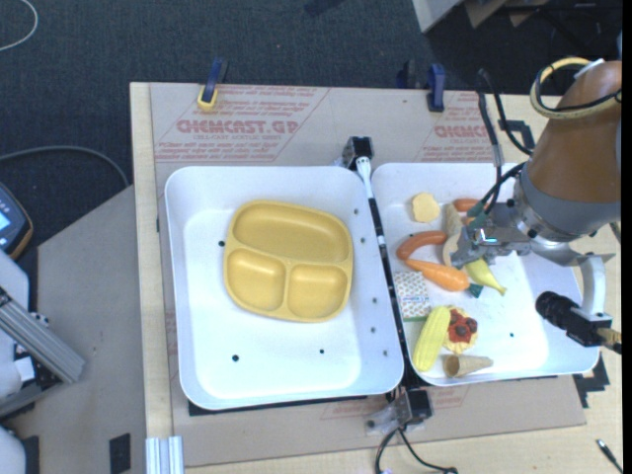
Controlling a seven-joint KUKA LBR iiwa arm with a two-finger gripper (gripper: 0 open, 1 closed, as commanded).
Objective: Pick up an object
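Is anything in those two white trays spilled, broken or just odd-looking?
Nothing looks spilled or broken. The toy food lies jumbled in the right bin, carrot and corn askew, while the yellow divided plate sits alone in the left bin.

Lay scattered in the right bin [523,358]: a carrot [435,275] on its side near the middle, a sausage [420,244] just above it, a yellow cheese piece [426,207] farther back, a banana [486,277] to the right, a corn cob [432,337], a pizza slice [461,327] and an ice-cream cone [466,365] in front.
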